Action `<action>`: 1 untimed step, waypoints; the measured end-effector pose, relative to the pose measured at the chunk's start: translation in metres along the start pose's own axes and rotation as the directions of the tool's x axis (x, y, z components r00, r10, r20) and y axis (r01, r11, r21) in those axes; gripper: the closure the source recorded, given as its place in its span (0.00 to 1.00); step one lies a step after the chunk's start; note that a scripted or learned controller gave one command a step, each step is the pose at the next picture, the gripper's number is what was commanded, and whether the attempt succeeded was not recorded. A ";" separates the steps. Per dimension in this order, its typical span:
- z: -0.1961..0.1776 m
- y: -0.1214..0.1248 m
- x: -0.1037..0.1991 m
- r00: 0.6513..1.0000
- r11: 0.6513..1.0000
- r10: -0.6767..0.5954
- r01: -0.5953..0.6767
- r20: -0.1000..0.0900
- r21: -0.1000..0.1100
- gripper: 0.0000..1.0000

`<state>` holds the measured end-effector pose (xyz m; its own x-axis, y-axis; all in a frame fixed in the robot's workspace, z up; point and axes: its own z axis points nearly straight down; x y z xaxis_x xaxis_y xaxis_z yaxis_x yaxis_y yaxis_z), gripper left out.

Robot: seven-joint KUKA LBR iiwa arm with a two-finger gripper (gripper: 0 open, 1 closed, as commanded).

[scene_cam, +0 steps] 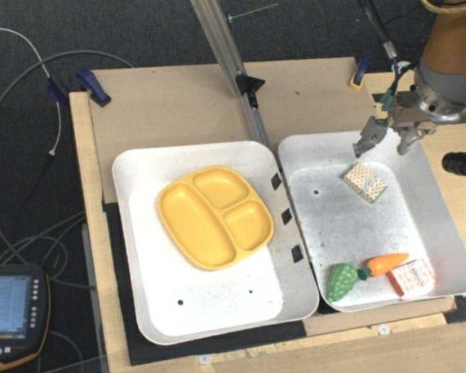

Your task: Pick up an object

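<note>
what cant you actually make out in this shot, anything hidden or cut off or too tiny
- Arm: its upper part is cut off by the camera view's top right edge.
- Orange-and-white box: its printing is too small to read.
- Patterned block: its pattern is too small to identify what it is.
- Screen device: cut off by the left edge, display too small to read.
- Gripper: hangs open above the patterned block, its height over the right bin unclear.

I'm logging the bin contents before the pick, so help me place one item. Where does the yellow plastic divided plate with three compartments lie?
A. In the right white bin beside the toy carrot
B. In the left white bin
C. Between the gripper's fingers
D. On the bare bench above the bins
B: the yellow plastic divided plate lies flat in the left white bin, apart from the gripper above the right bin.
</note>
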<state>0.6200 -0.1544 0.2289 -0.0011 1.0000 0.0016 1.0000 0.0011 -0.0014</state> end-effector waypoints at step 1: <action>0.000 0.000 0.000 1.000 1.000 0.000 0.000 0.000 0.000 0.00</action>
<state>0.6200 -0.1544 0.2289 -0.0013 1.0000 0.0014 1.0000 0.0013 -0.0014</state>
